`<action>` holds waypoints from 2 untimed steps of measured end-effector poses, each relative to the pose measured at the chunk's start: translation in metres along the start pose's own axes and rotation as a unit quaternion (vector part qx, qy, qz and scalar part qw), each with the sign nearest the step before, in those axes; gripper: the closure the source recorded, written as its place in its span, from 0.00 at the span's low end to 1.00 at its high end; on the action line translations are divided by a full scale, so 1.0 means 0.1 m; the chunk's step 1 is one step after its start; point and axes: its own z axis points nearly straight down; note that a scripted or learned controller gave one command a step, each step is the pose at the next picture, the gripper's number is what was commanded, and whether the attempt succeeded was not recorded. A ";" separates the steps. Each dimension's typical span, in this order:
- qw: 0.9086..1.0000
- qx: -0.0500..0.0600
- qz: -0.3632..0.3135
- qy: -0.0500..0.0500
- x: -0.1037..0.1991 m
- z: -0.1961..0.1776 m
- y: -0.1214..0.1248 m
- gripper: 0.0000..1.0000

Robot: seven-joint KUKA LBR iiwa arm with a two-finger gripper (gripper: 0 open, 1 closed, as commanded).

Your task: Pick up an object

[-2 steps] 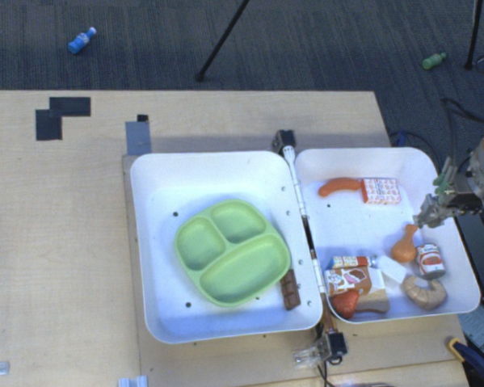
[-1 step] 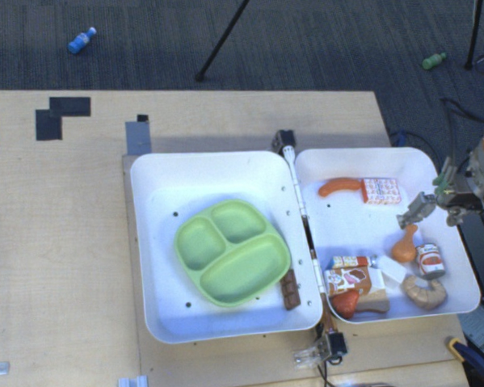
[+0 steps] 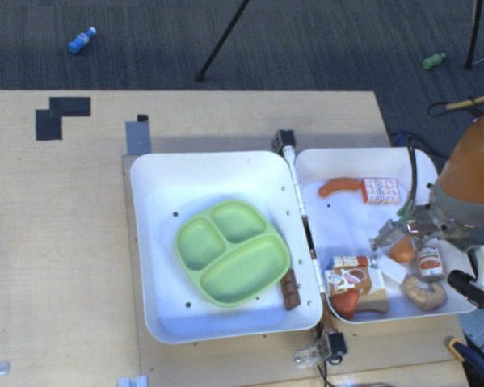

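Observation:
The right bin (image 3: 345,153) holds several objects. An orange sausage (image 3: 339,187) and a white packet with red print (image 3: 382,191) lie at its back. A small carton (image 3: 347,274), a red strawberry (image 3: 347,304) and a tan bread piece (image 3: 376,304) sit at the front. A small orange ball (image 3: 402,253), a little bottle (image 3: 428,262) and a beige pastry (image 3: 423,292) lie at the right. My gripper (image 3: 396,234) hangs low over the right side of this bin, just above the orange ball. Nothing is visibly held.
The left bin (image 3: 146,250) carries a green divided plate (image 3: 233,251) with a brown bar (image 3: 289,290) beside its front right edge. A ridge (image 3: 300,218) separates the two bins. The arm's orange band (image 3: 474,168) looms over the right bin's right wall.

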 end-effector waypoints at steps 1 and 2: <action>1.000 -0.002 0.001 -0.002 -0.30 0.32 0.29 0.00; 1.000 -0.006 0.000 -0.003 -0.29 0.20 0.31 1.00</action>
